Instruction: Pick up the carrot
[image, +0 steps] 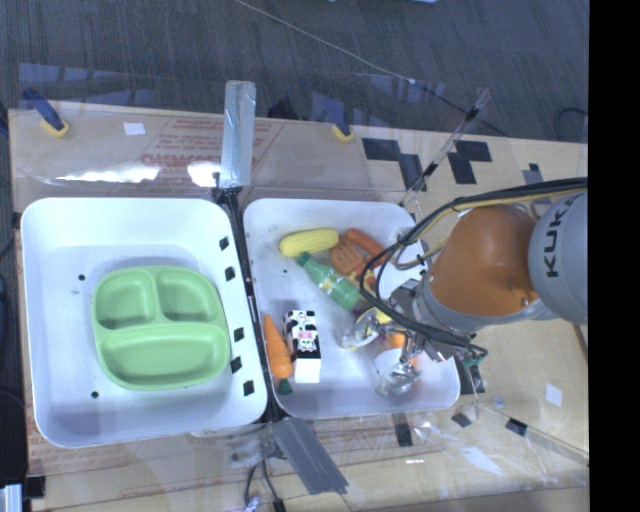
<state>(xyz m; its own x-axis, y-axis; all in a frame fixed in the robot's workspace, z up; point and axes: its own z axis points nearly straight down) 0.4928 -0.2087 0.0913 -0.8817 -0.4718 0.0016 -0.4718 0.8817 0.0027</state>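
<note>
The carrot (275, 346) is orange with a small green end. It lies lengthwise against the left wall of the right bin (330, 398), beside a black-and-white milk carton (302, 346). My gripper (380, 355) hangs low over the right bin's front right part, well to the right of the carrot, with the carton between them. Its two shiny fingers (401, 377) stand apart, so it is open. A small orange bit (397, 340) shows just under the wrist; I cannot tell what it is. The carrot is not between the fingers.
A yellow corn cob (309, 241), a green bottle (333, 281) and an orange ridged item (351, 252) lie at the back of the right bin. The left bin (60, 240) holds a green divided tray (158, 327). The arm's orange band (485, 262) overhangs the bin's right side.
</note>
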